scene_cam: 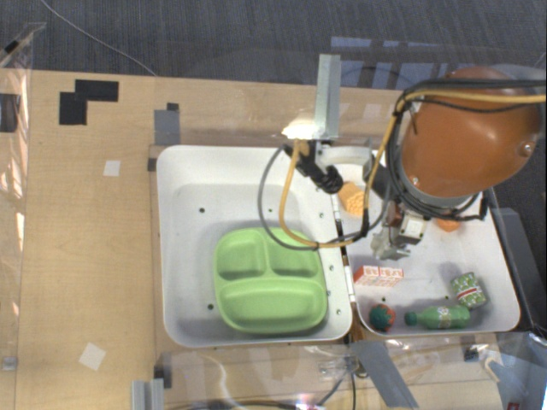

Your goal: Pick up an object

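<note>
Objects for picking are gathered in the right bin (504,314): a green bottle (440,316) along its front edge, a red-and-white packet (380,274) just below the gripper (395,244), whose jaws' state cannot be told.

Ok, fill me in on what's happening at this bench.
A grey and orange arm reaches in over the right bin, its gripper low above a small red and white packet. Nothing can be seen in its grasp. A green bottle, a green can and a small ball lie near the bin's front. The left bin holds a green divided tray.
</note>
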You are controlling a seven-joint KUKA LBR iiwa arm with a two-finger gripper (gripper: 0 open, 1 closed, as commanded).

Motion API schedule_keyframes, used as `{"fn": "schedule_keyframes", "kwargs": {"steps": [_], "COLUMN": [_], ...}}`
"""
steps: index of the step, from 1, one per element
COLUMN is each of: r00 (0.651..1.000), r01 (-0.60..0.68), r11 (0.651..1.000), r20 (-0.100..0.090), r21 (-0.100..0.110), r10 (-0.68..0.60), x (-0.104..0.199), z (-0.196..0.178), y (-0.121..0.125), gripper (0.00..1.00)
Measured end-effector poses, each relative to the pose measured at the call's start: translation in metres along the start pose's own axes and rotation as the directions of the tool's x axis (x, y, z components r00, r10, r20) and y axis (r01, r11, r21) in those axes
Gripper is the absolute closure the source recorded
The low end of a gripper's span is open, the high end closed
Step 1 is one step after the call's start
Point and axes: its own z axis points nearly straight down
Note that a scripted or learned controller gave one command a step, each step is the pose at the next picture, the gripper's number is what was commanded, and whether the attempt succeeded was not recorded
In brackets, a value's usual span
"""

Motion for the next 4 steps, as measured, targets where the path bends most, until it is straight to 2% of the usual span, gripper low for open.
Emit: {"fn": "schedule_keyframes", "kwargs": {"steps": [1, 2, 3, 4], "r00": [0.973, 1.0, 1.0, 0.952], "r01": [-0.229, 0.007, -0.014, -0.305], "r11": [0.973, 1.0, 1.0, 0.952], "r20": [-0.001, -0.003, -0.003, -0.002], "r21": [0.002, 0.002, -0.001, 0.005], "r10": [0.229, -0.007, 0.014, 0.305], "x": [-0.014, -0.016, -0.013, -0.01], "z": [0.034, 0.037, 0.058, 0.045], "y": [-0.046, -0.068, -0.018, -0.086], "gripper": [1.0, 1.0, 1.0, 1.0]}}
